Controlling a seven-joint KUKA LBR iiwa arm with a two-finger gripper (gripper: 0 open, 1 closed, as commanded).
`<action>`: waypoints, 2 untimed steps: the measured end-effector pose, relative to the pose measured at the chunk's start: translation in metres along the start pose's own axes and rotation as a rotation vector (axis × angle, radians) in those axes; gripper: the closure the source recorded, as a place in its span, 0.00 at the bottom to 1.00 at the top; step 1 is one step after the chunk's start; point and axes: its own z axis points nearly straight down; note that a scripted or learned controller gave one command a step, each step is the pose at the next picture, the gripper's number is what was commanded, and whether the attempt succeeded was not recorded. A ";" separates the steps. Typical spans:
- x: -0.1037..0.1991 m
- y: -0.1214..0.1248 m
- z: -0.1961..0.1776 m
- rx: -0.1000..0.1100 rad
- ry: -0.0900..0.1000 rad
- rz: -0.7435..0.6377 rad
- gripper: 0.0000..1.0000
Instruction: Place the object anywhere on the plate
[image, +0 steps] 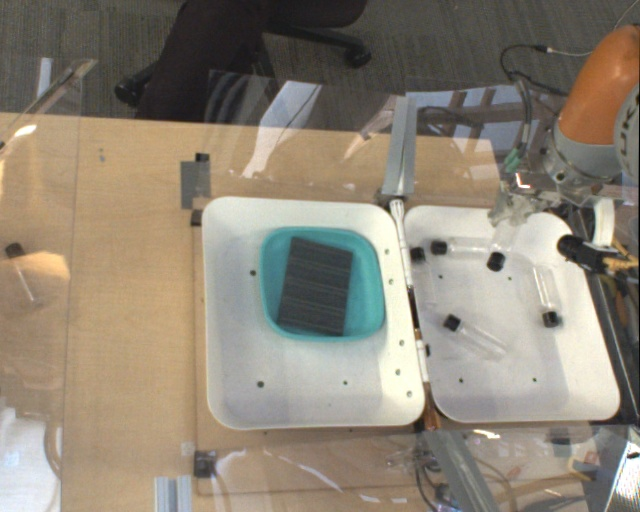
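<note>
A dark grey ribbed rectangular block (316, 286) lies flat on the teal plate (372, 290) in the left bin (230, 380). It rests fully inside the plate's rim, slightly tilted. My gripper (510, 208) hangs over the far edge of the right bin (590, 390), well away from the plate and the block. Nothing shows in its grasp.
Several clear tubes with black caps lie in the right bin: one near the far edge (466, 245), one at the right (545, 288), one near the middle (478, 338). A metal post (400, 150) stands behind the gap between the bins. Cables (600, 255) run at the right.
</note>
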 end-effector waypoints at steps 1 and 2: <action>0.070 -0.063 0.045 0.006 0.004 -0.045 1.00; 0.069 -0.063 0.045 0.005 0.003 -0.044 0.00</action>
